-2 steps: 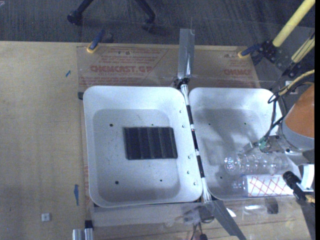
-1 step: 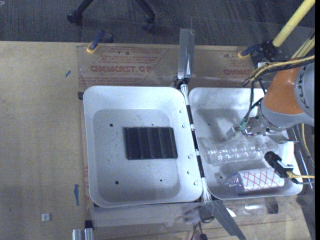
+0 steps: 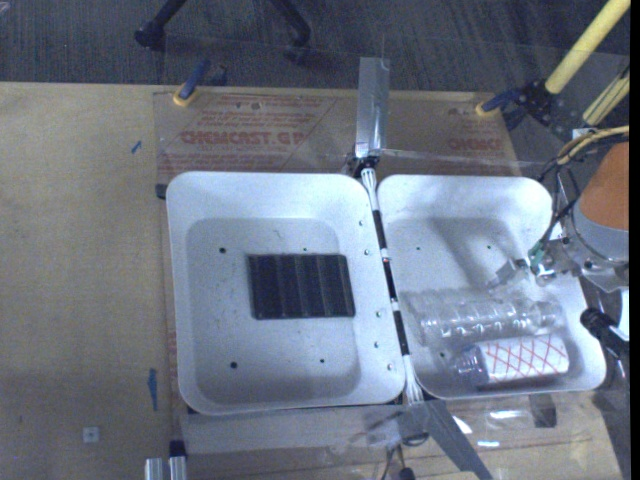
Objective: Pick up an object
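A clear plastic bottle (image 3: 488, 319) lies on its side in the right bin (image 3: 450, 208). Just in front of it lies a pouch with a red-and-white lattice pattern (image 3: 525, 356), with a dark cap end (image 3: 468, 365) on its left. A dark ribbed rectangular block (image 3: 300, 286) rests flat in the middle of the left bin (image 3: 200, 228). My gripper (image 3: 516, 270) reaches in from the right and hangs low over the right bin, just above and behind the bottle's right end. Nothing shows held in it.
The arm's orange band (image 3: 610, 193) and grey wrist stand over the right bin's right rim. A metal divider post (image 3: 371, 108) rises behind the seam between the bins. Clamps and a yellow pole (image 3: 590, 33) sit at the back right.
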{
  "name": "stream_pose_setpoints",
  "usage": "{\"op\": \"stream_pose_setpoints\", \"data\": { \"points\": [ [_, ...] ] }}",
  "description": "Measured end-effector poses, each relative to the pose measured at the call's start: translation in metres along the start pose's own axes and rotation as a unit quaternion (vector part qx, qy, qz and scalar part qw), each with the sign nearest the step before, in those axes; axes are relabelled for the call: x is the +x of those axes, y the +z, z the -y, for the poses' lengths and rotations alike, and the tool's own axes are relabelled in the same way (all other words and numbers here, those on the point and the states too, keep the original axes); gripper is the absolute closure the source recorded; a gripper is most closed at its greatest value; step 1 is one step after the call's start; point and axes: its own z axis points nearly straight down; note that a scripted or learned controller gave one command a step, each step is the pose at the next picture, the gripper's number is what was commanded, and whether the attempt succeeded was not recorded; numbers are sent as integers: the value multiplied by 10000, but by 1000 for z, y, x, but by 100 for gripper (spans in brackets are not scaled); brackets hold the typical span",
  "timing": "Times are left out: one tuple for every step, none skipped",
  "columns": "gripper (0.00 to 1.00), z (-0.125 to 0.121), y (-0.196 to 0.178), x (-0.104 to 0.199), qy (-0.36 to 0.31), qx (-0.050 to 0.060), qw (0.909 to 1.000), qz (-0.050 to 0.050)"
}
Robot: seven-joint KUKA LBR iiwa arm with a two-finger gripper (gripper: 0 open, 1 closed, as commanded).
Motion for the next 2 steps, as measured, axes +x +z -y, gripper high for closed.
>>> {"op": "stream_pose_setpoints", "data": {
  "points": [
    [0, -5, 13, 1, 455, -27, 9989, -45],
    [0, -112, 16, 21, -815, -17, 9967, 32]
  ]
}}
